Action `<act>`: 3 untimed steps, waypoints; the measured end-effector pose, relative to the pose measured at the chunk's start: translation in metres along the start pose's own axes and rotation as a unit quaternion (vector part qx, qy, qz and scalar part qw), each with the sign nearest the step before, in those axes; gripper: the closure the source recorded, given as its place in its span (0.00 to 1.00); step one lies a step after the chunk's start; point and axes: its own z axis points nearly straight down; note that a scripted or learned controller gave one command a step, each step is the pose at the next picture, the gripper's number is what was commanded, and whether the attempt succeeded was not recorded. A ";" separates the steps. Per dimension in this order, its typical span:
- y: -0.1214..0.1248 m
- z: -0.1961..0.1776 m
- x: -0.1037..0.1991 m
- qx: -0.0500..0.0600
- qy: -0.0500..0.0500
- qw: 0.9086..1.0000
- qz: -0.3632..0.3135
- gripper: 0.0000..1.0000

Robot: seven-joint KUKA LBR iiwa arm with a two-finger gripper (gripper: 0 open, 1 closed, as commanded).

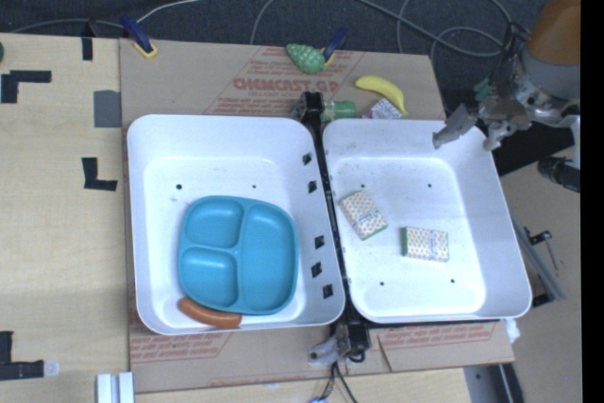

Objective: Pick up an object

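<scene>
Two patterned packets (363,214) (427,243) lying apart in right bin (472,297). Pincer (469,126) above that bin's far right corner, grip impossible to tell. "CHEMCAST" printed on cardboard (274,82).

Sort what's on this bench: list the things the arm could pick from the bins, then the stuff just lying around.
For the job:
gripper, over the right bin's far corner
two packets in the right bin
blue plate and sausage in the left bin

Lying about:
banana and green toy behind the bins
cables
</scene>
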 end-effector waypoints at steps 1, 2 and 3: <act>-0.102 0.093 0.051 0.002 0.001 1.000 0.000 0.00; -0.091 0.156 0.066 -0.005 -0.004 1.000 0.002 0.00; -0.114 0.109 0.012 -0.001 -0.001 1.000 0.001 0.00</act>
